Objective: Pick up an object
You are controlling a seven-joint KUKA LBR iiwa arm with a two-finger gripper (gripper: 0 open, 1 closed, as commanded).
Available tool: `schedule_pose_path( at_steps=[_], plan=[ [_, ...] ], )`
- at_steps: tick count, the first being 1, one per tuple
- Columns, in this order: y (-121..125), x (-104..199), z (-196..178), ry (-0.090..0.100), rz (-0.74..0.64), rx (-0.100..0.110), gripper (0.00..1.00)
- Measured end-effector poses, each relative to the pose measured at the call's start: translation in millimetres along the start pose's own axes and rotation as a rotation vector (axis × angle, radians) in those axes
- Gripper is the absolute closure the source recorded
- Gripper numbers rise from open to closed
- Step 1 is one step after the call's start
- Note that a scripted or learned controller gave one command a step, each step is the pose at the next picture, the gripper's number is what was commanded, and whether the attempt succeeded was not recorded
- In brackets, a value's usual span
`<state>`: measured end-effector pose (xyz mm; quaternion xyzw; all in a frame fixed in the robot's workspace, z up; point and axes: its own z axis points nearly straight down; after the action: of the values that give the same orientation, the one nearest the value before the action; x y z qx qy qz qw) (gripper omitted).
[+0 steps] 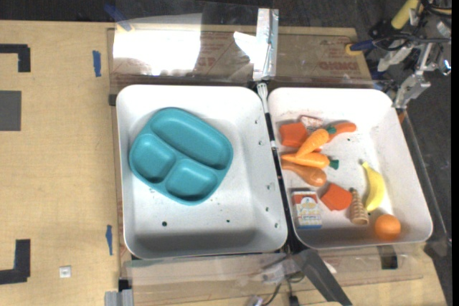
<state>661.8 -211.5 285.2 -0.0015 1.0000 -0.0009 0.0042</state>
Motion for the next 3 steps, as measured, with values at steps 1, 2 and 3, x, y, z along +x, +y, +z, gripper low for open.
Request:
schedule_pose_path(
  at_steps=[1,2,3],
  plan=[
    [-13,112,110,0.011,-0.068,-0.003,0.0],
    [-4,177,195,-0.006,-0.032,0.002,0.0],
    [94,166,194,-0.008,-0.317,-0.001,0.0]
  ],
)
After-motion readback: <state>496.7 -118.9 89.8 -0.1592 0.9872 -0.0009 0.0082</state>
